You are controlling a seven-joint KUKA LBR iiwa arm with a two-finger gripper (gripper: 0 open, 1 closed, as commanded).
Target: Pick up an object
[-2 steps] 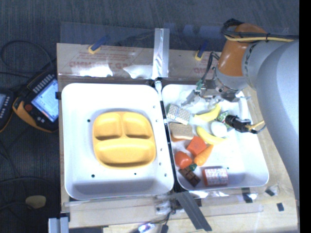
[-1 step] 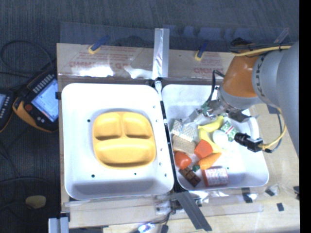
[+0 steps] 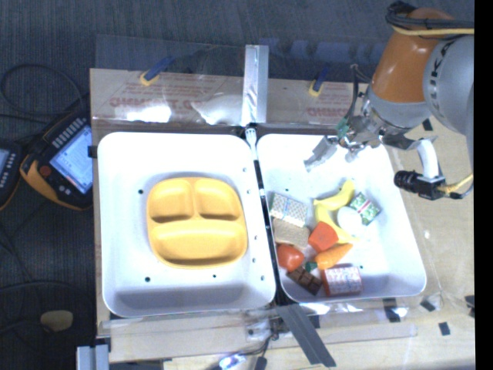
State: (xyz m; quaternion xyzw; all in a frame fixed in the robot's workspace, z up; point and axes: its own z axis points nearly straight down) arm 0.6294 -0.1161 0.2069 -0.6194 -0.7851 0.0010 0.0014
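Observation:
My gripper (image 3: pixel 333 149) hangs over the back part of the right bin (image 3: pixel 400 245), open, with nothing between its fingers. It is above and behind the heap of toy food. In that heap lie a yellow banana (image 3: pixel 337 197), a white and green carton (image 3: pixel 363 209), a checkered packet (image 3: pixel 287 206), an orange piece (image 3: pixel 323 236), a red tomato (image 3: pixel 290 257), a red-labelled can (image 3: pixel 343 280) and a dark brown bar (image 3: pixel 307 280). The banana is the item closest to the fingertips, a short way in front of them.
A yellow divided tray (image 3: pixel 196 218) lies in the left bin (image 3: pixel 123 168). A divider wall (image 3: pixel 260 206) separates the bins. Clear plastic sheeting (image 3: pixel 208 106) sits behind them. A handheld pendant (image 3: pixel 65 164) lies off the bench at the left.

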